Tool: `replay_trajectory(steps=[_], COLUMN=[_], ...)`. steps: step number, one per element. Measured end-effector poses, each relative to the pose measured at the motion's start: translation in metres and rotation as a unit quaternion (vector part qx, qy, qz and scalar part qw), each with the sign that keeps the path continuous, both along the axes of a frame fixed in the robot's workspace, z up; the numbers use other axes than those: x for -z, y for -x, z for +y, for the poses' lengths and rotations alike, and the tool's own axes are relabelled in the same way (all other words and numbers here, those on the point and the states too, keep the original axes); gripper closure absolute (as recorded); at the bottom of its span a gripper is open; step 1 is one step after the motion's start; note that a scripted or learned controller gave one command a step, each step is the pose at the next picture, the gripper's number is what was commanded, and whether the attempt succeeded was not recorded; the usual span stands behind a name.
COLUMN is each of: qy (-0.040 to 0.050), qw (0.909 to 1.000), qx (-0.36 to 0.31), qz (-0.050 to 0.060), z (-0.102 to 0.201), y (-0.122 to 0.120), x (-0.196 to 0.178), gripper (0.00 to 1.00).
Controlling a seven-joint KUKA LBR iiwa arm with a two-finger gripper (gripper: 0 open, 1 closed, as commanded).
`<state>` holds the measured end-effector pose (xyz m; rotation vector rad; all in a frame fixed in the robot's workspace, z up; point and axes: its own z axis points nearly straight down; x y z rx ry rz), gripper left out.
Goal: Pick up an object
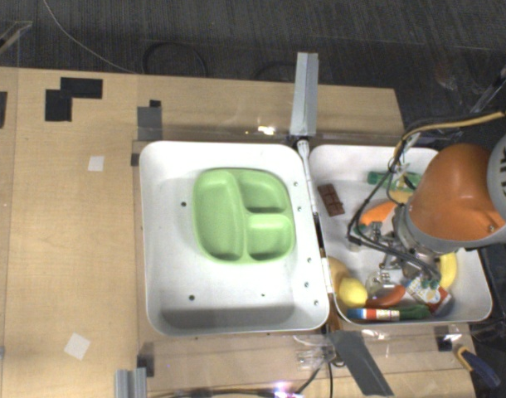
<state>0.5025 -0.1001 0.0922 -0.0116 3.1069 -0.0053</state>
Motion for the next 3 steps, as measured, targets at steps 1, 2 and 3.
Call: replay_trajectory(steps=[1, 2, 3], qy=[-0.0009, -0.0008, -0.0024], qw=[1.0000, 0.9992, 0.9985], qx=[0.000, 0.039, 0.053], qz=[0.007, 0.012, 0.013], z=[-0.022, -0.107, -0.105], y=[-0.070, -0.086, -0.054], x=[0.003, -0.059, -0.001], gripper=[0.00, 0.00, 0.00])
